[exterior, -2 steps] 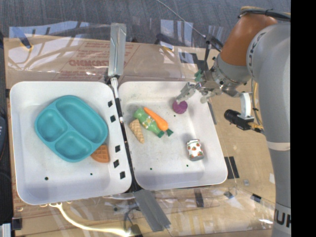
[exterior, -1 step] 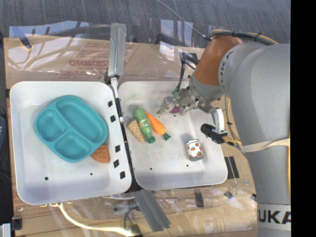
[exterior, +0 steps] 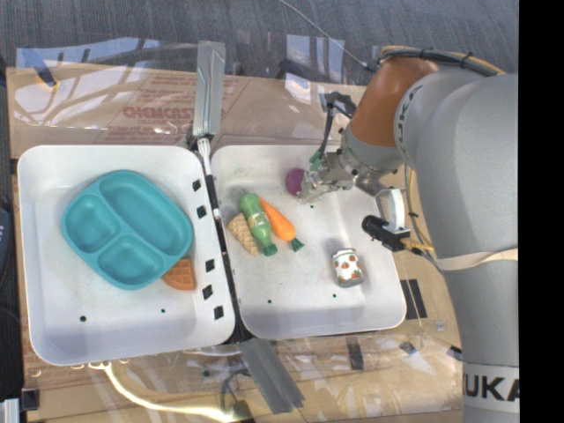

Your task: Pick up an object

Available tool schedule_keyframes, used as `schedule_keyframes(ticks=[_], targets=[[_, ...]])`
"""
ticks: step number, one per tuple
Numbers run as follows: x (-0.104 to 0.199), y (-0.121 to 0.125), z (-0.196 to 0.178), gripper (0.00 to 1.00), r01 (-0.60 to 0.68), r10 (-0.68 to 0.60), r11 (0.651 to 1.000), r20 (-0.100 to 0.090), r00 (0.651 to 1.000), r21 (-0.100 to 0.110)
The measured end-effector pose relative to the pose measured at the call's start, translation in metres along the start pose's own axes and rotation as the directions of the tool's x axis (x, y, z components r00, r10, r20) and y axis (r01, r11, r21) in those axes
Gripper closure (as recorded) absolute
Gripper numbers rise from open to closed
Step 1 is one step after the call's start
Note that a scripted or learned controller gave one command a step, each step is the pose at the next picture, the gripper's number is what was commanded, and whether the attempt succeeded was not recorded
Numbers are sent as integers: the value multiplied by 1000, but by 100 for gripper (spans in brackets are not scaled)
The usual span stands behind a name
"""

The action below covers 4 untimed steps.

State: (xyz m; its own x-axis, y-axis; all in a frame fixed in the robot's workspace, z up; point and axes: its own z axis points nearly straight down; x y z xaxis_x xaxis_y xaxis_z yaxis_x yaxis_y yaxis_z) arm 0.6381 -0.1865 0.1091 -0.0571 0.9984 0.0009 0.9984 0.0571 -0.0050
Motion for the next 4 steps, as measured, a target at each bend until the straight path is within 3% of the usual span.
schedule_keyframes(ticks=[1,2,3,4], targets=[[0,0,0,0,1,-1,1000,0,1000,0],[39,-23,19,0,67,-67,998,-1,998,0],[92,-42,19,0,-38,38,999,-1,999,0],[92,-42,9,100,-35,35,999,-1,999,2]])
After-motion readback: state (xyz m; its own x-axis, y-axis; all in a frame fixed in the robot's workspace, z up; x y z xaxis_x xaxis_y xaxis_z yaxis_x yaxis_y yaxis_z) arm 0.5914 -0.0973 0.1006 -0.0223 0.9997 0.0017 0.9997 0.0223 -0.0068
